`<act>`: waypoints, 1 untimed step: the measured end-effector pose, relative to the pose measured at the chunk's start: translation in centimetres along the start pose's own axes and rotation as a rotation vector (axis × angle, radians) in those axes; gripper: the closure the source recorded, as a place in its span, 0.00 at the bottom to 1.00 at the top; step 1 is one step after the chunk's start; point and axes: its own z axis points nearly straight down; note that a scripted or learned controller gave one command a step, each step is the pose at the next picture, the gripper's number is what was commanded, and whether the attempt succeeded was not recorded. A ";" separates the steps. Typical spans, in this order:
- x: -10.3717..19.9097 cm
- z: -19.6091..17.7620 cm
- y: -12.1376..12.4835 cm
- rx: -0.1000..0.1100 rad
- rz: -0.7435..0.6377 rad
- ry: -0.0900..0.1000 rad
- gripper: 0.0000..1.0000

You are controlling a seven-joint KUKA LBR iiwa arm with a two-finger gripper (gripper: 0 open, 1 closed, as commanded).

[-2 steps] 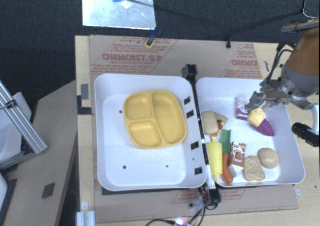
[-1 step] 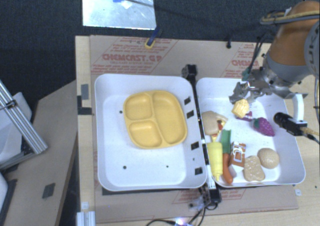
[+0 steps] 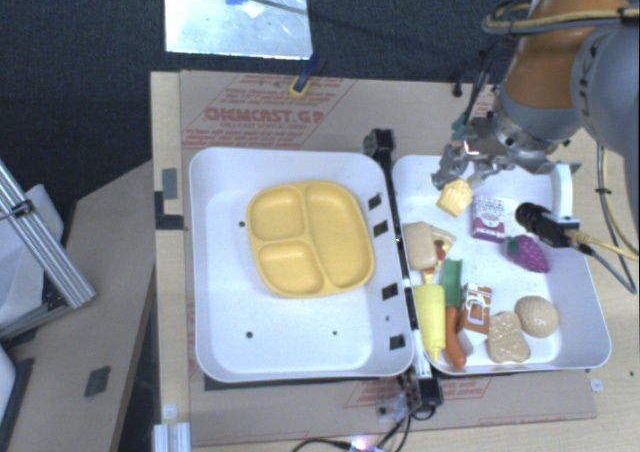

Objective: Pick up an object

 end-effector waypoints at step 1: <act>0.6 -0.1 0.8 0.000 0.002 0.000 1.00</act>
